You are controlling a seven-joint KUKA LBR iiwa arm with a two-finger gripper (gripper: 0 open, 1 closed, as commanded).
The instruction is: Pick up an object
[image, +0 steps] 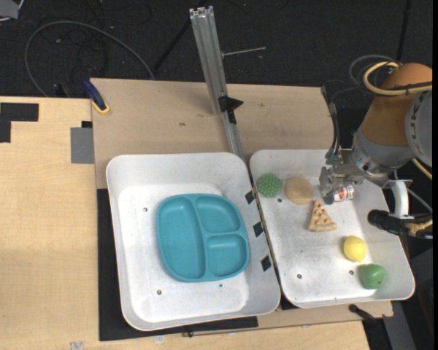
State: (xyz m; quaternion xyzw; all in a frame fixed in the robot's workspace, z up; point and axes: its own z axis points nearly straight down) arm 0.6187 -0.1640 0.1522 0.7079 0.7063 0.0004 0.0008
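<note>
A grey robot arm reaches from the right into the right bin (299, 286). Its jaws (334, 189) hang low over a small red and white can (343, 193); whether they are open cannot be told. A pizza slice (321, 217) lies just beside, so a straight, centred descent seems best.

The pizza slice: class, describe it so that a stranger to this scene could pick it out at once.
Find the right bin, the one without the blue tray. Near its middle, just below the round tan cookie and up-left of the lemon, lies the pizza slice. It is the only triangular piece, tan with red spots; its neighbours are all rounded.
</note>
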